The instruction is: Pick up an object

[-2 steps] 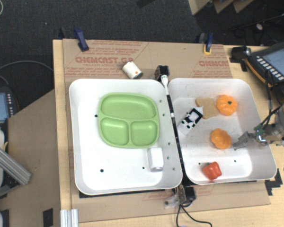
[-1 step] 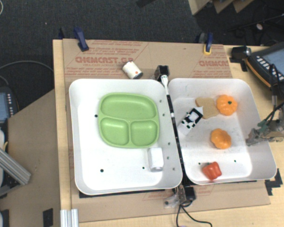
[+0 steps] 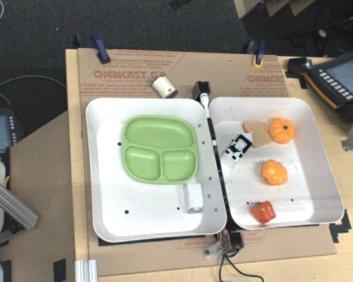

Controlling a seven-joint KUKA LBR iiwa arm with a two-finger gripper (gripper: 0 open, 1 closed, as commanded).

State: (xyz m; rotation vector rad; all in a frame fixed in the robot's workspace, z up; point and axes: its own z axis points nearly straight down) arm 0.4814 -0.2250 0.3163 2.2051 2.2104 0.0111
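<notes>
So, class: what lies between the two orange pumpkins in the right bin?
Nothing: camera view shows bare white bin floor between the upper pumpkin and lower pumpkin.

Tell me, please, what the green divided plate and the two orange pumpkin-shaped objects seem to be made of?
The green divided plate looks like moulded plastic with a matte finish: uniform colour, soft rounded compartment edges. The two orange pumpkins are probably plastic or rubber toys, smooth and evenly coloured with a slight sheen; the view leaves this open.

Lab: clamped cardboard bench, cables, white bins.
</notes>
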